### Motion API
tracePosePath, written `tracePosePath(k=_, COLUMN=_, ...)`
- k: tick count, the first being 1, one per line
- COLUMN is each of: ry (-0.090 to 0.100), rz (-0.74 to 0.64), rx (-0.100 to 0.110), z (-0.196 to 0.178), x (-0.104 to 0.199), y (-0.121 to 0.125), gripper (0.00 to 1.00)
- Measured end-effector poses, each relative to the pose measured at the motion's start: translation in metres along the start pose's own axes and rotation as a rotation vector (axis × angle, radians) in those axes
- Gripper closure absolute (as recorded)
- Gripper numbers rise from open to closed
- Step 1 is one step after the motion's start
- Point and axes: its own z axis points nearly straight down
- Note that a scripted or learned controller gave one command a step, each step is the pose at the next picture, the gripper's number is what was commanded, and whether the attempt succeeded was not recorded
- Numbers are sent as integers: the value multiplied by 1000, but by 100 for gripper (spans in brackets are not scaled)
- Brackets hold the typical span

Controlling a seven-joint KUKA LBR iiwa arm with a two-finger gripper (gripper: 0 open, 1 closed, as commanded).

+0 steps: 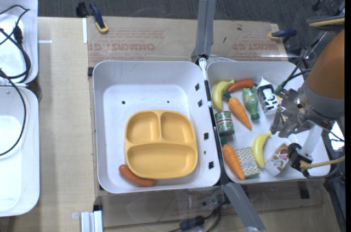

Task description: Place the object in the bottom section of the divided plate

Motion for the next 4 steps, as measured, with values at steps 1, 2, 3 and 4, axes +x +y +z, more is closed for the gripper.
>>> tracePosePath(k=1, ry=2, rz=-367, rx=-2, z=-16, x=50, y=-31, gripper=100)
tracePosePath(k=2, ry=1, rz=-474, rx=-2, z=-13, x=119, y=-77, gripper=100)
tracePosePath(k=3, ry=-1, rz=-401, rx=-2, z=5, x=180, y=-96, gripper=100)
tracePosePath(k=4, ry=-2, rz=-236, rx=1, z=31, x=206, y=-134, gripper=100)
